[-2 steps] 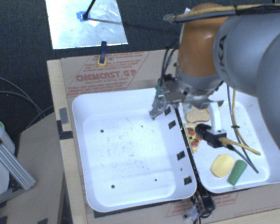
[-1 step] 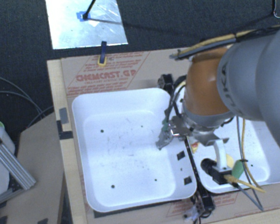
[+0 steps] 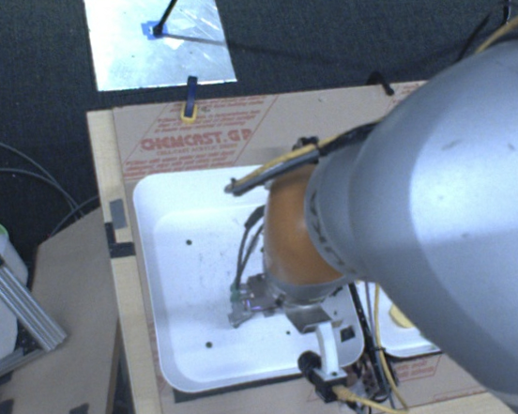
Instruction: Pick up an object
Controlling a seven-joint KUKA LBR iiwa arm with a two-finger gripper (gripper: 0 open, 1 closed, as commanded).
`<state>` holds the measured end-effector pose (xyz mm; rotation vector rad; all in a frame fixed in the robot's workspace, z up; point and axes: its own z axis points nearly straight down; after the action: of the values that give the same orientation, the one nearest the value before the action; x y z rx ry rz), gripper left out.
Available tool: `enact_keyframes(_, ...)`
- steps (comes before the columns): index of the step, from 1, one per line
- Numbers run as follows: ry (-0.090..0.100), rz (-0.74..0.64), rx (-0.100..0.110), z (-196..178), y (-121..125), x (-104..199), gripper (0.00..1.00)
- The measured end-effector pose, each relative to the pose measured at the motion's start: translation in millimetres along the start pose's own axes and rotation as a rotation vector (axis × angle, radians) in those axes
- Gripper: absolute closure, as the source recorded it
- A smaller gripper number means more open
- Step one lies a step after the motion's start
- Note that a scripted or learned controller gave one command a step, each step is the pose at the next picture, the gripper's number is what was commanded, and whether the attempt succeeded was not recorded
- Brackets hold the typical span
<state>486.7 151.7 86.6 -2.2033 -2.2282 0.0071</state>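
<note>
Arm: from where I stand, the big grey arm (image 3: 469,221) reaches in from the right and hangs over the left bin (image 3: 176,259), its orange band (image 3: 291,235) just above the wrist.

End effector: the end effector (image 3: 253,304) sits low over the middle of the left bin's floor. The wrist covers its tips, so I cannot tell whether it is apart, together, or clamped on anything.

Object to pick: I can make out no loose object on the bare white floor of the left bin, just a few small dark specks. If something is there, it lies under the wrist, hidden from me.

Right bin: a sliver of the right bin (image 3: 415,346) peeks out beneath the arm, with a yellowish patch (image 3: 401,317) in it; too little shows to say what that is.

Handling: with the thing hidden, weight, stiffness and slipperiness are anyone's guess. I would judge a small, light item likely, given the shallow bin, and a grip across its narrowest width safest.

Looks: colour and shape cannot be told.

Desk: the brown desk (image 3: 202,133) carries both bins, with red lettering printed along its far side.
</note>
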Motion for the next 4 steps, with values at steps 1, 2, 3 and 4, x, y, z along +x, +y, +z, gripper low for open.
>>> enact_keyframes(1,-0.001,0.006,-0.018,0,103,5,0.0)
enact_keyframes(2,-0.001,0.002,-0.012,-10,100,5,1.0)
enact_keyframes(3,-0.002,0.001,-0.01,-9,99,5,0.0)
enact_keyframes(4,-0.004,0.015,-0.024,-107,166,-72,0.0)
